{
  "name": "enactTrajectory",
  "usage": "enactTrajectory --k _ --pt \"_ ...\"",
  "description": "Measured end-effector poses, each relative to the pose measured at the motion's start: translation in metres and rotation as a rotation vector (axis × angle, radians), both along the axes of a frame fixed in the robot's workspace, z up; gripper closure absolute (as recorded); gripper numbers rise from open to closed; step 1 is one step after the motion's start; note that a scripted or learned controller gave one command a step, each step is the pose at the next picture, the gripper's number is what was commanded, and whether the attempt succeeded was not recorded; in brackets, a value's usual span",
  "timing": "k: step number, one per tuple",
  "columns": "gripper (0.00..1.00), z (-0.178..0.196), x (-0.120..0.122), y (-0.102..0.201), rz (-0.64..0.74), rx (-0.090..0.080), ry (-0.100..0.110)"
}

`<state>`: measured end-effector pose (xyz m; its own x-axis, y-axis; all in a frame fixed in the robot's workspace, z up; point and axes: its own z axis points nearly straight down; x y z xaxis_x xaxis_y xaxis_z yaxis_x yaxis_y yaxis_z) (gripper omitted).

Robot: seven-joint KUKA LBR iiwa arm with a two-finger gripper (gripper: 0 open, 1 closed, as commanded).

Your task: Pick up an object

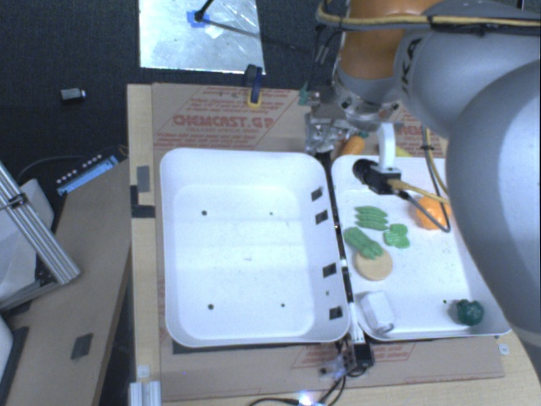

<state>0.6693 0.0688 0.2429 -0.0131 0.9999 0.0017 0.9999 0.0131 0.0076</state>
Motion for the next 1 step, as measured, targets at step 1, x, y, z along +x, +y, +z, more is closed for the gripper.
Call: enactTrajectory --k 1 --pt "1.00 0.0049 -0.0135 0.0606 -0.003 0.001 0.005"
